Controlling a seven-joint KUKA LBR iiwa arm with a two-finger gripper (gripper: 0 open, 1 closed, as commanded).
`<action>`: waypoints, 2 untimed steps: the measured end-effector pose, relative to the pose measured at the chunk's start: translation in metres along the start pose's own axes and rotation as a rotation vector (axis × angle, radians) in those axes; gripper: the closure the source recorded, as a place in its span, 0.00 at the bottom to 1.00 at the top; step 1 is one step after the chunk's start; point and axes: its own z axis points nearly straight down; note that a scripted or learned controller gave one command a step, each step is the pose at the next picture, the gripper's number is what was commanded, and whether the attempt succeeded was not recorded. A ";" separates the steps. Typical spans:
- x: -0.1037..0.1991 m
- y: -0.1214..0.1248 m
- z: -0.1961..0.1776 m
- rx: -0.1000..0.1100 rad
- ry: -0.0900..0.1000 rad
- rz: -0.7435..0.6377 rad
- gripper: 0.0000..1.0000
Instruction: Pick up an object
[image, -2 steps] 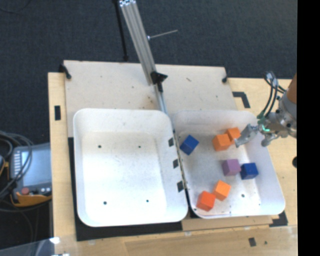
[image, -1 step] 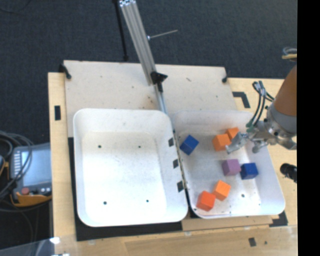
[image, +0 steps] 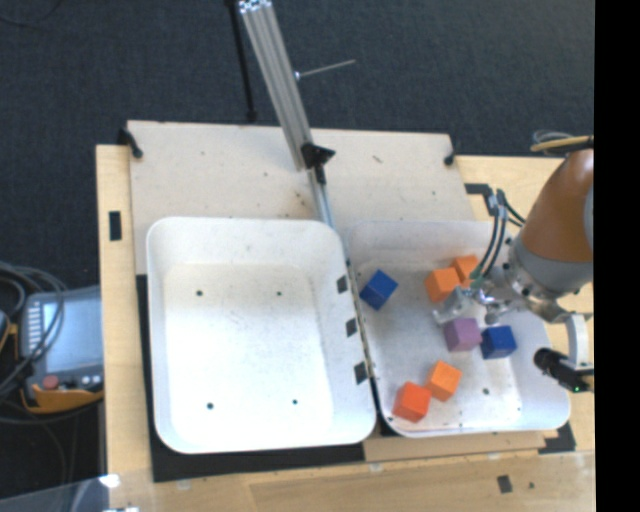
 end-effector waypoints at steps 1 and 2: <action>-0.001 0.000 0.052 -0.004 -0.001 0.000 0.00; -0.002 0.002 0.038 -0.011 -0.001 0.008 1.00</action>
